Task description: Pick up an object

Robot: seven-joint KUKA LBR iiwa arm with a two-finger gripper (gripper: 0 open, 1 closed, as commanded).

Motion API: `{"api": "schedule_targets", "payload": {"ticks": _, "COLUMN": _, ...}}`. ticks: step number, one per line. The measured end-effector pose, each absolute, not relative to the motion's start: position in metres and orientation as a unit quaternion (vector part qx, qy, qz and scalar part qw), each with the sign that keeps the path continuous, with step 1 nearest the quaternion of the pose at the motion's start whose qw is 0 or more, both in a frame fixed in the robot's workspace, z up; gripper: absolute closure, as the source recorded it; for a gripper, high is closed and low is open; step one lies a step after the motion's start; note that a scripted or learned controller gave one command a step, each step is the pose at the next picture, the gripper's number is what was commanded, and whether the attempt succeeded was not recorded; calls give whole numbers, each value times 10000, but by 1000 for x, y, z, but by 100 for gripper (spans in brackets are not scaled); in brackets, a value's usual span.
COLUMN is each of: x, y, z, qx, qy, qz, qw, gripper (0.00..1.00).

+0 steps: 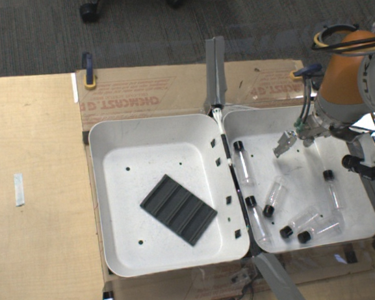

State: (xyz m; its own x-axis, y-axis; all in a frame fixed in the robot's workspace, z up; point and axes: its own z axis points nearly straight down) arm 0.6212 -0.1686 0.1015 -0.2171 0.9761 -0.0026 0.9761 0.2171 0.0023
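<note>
A black ribbed rectangular block (pixel 178 209) lies flat and askew in the left bin (pixel 108 140). Several clear vials with black caps lie in the right bin (pixel 364 228): one (pixel 242 163) along the left wall, one (pixel 274 198) near the middle, one (pixel 332 191) at the right, and a pair (pixel 309 225) near the front. My gripper (pixel 293 141) hangs over the back part of the right bin, above bare floor. Its fingers stand open with nothing between them. The closest vial lies a little below and left of it.
A grey divider post (pixel 216 72) rises between the two bins at the back. Cardboard (pixel 143 94) lies behind the bins, held by clamps. A wooden bench top (pixel 34 192) extends to the left. The arm's orange band (pixel 347 76) and cables stand at the right.
</note>
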Motion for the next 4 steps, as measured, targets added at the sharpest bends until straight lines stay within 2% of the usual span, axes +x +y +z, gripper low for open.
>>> {"api": "schedule_targets", "payload": {"ticks": 1, "x": 552, "y": -195, "z": 91, "qx": 6187, "qy": 7856, "qz": -3, "qw": -4, "gripper": 0}}
{"api": "schedule_targets", "payload": {"ticks": 2, "x": 633, "y": -216, "z": 93, "qx": 5798, "qy": 8148, "qz": 10, "qw": 10, "gripper": 0}}
{"api": "schedule_targets", "payload": {"ticks": 3, "x": 659, "y": -222, "z": 213, "qx": 5468, "qy": 8372, "qz": -1, "qw": 18, "gripper": 0}}
{"api": "schedule_targets", "payload": {"ticks": 4, "x": 659, "y": -133, "z": 179, "qx": 5281, "qy": 8492, "qz": -2, "qw": 3, "gripper": 0}}
